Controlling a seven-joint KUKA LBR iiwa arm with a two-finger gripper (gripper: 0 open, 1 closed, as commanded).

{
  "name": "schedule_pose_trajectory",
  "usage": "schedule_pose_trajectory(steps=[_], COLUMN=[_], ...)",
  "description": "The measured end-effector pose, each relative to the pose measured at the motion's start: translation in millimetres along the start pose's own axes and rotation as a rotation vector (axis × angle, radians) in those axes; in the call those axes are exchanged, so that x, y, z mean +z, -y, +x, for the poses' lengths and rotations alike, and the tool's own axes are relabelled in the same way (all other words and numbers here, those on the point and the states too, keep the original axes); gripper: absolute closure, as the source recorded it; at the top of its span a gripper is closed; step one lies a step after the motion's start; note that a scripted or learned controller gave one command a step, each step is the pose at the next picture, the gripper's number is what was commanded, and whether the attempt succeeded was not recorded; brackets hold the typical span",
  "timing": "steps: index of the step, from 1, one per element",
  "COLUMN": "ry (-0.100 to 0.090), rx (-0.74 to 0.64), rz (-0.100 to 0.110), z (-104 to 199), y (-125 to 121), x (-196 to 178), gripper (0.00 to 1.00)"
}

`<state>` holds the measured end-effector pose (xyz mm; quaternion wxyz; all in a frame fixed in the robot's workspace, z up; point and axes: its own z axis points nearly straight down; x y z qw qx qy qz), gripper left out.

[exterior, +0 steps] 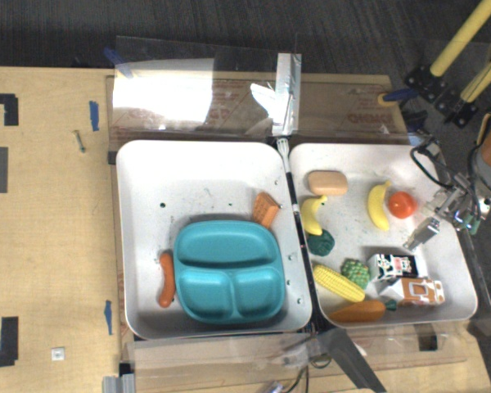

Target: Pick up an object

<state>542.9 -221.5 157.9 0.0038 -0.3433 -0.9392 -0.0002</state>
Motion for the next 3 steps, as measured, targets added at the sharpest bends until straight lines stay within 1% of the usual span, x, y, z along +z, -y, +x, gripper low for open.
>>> schedule_pose_trajectory(steps=[1, 2, 3], ry=[0.039, 0.066, 0.013], rx=[-0.056, -0.021, 0.208], rz=[-0.011, -0.021, -0.007], z=[32, 70, 45], y=[-24, -63, -131], x=[43, 47, 58], gripper=[0.0, 0.0, 0.0])
